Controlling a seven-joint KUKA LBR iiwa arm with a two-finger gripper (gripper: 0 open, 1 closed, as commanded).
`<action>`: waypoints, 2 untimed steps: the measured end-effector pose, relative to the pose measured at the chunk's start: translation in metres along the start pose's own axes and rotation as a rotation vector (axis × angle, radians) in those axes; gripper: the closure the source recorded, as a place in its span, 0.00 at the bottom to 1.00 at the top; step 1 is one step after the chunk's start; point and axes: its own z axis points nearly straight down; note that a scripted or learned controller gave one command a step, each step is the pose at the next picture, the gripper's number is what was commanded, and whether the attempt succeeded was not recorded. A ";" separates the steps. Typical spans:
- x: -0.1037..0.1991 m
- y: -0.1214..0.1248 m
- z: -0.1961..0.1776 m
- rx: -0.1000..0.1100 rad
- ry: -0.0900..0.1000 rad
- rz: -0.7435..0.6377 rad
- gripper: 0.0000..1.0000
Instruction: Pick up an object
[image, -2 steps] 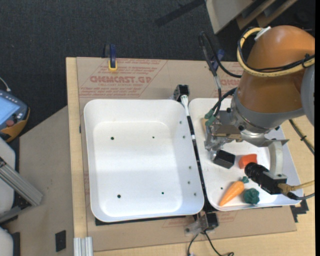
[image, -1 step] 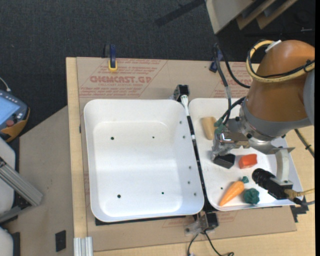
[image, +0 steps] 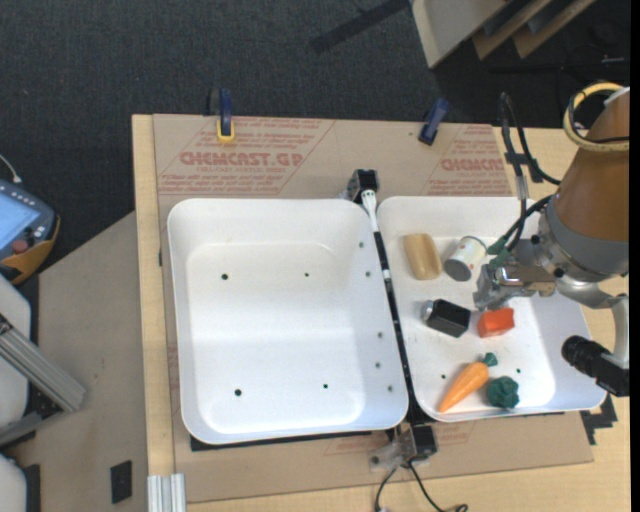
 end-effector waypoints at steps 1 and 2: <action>0.062 0.001 -0.166 -0.024 0.003 -0.016 1.00; 0.043 -0.002 -0.020 0.013 0.000 -0.003 1.00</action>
